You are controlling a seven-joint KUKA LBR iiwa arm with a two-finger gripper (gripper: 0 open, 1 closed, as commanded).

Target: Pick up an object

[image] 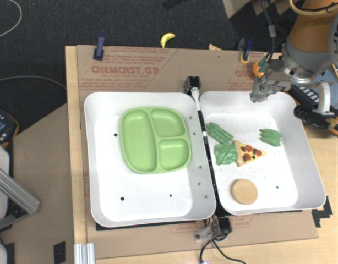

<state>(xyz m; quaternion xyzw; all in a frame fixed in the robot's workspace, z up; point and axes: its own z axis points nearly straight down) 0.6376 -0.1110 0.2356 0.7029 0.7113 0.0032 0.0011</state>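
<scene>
Claw at right bin's 12 o'clock rim, open or shut: can't tell. Toward its 6 o'clock, well apart: one pizza slice, three green pieces, one round cookie. Left bin: one green divided plate.

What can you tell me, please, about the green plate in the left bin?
The plate is pale green, looks like smooth moulded plastic, and is a rounded square split into three compartments: one long one on its left and two smaller ones on its right. It lies flat, right way up, slightly turned, on the floor of the left bin, towards the bin's far right part. Nothing lies in its compartments, and nothing but the bin floor touches it.
</scene>
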